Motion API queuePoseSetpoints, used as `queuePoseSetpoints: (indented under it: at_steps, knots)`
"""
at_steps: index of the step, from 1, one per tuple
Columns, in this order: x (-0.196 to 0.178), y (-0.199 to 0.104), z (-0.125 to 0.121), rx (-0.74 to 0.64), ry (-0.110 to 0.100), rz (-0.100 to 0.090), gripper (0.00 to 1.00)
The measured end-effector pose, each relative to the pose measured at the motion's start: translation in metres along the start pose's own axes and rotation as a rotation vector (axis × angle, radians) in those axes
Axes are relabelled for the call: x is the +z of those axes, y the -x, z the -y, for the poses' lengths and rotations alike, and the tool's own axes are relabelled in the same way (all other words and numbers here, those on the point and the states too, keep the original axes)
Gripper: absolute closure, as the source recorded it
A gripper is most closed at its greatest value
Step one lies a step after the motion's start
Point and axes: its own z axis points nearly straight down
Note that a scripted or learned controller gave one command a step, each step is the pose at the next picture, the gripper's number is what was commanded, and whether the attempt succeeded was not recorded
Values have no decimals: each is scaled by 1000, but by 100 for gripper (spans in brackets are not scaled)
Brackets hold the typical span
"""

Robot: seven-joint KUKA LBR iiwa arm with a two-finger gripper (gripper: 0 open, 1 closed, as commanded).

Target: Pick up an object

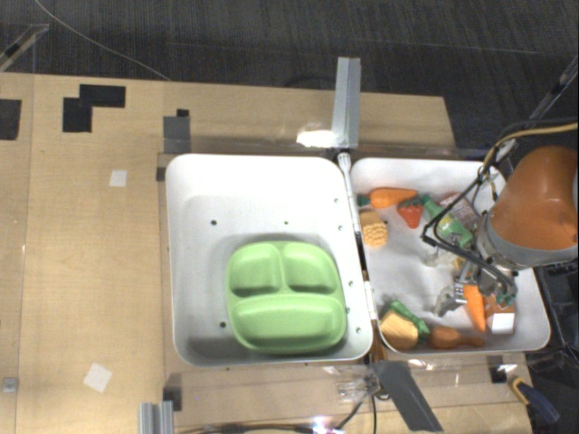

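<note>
Camera view | pincer [463, 289] low in right bin [398, 269], finger state impossible to tell | orange carrot [475, 307] just below tips, long axis running near-far | short drop needed, straddling across that axis

The scene is lit evenly and brightly from above, and the left white bin [258, 197] is rendered almost without texture, its floor close to washed out. Soft shadow is cast inside that bin along its left wall and beneath the green divided tray [286, 295], while a small patch of glare is seen just above the bin's upper right corner. Focus is held well around the bin, though fine detail is slightly softened and grainy throughout.
</note>
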Motion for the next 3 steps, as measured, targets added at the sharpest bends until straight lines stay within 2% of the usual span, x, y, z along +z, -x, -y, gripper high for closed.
queuePoseSetpoints:
  at_steps: [1,2,3]
  knots:
    - [-1,-21,-2,34,-1,7,0]
    - [-1,-15,-42,-131,-1,1,0]
    - [3,73,-31,-182,2,-5,0]
